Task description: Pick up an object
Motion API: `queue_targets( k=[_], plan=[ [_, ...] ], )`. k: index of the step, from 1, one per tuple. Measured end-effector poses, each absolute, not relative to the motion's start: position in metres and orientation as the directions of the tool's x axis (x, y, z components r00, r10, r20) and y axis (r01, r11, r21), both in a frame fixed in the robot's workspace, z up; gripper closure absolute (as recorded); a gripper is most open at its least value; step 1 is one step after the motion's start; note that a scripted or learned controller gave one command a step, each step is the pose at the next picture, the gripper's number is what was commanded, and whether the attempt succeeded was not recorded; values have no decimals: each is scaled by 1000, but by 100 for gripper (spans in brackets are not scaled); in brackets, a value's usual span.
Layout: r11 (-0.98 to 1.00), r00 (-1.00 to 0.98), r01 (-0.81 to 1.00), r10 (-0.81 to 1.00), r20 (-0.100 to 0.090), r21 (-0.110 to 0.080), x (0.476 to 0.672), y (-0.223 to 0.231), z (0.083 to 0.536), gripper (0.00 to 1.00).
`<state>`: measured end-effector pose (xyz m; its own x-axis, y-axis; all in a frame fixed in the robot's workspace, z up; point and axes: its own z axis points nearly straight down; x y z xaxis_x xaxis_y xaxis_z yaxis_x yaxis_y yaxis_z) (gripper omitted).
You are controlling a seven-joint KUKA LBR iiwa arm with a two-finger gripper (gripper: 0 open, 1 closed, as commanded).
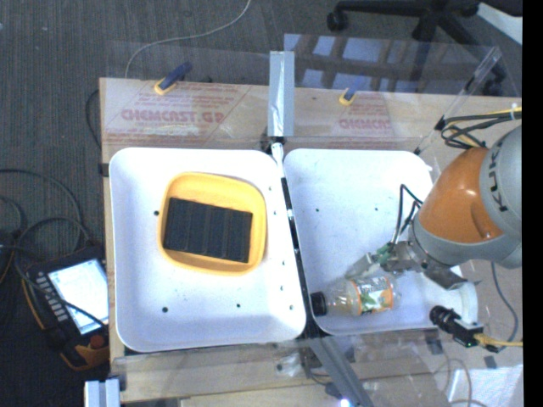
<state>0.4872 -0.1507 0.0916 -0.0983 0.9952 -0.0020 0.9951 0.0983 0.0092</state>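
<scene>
Bottle (356, 297), clear plastic with a dark cap and an orange-green label, lying on its side in the right bin (339, 185), near the front wall. Cap end points toward the divider between the bins; the far end points toward the arm.

Gripper (392, 259) sits low just beside the bottle's far end, under the orange wrist band. From my seat I cannot tell whether the claw is spread or closed, nor whether it is touching the plastic; the wrist body hides that part. I would not call it a hold.

Handling, my guess: looks empty or nearly so, hence light. Thin walls, likely to dent under squeeze and spring back. Smooth and round, so it may roll or squirt out sideways when pinched. Not fragile.

Best place to take it, as I judge: across the labelled middle, jaws square to the long axis, where the body is widest and the label gives some grip. The neck near the cap is stiffer but close to the bin wall.

Left bin (136, 227) holds a yellow tray (212, 189) with a dark slab (208, 230) on it.
</scene>
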Motion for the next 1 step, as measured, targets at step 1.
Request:
queue_targets(
  k=[1],
  plan=[
    [101, -101, 995, 995, 0, 15, 490, -149, 101, 100]
  ],
)
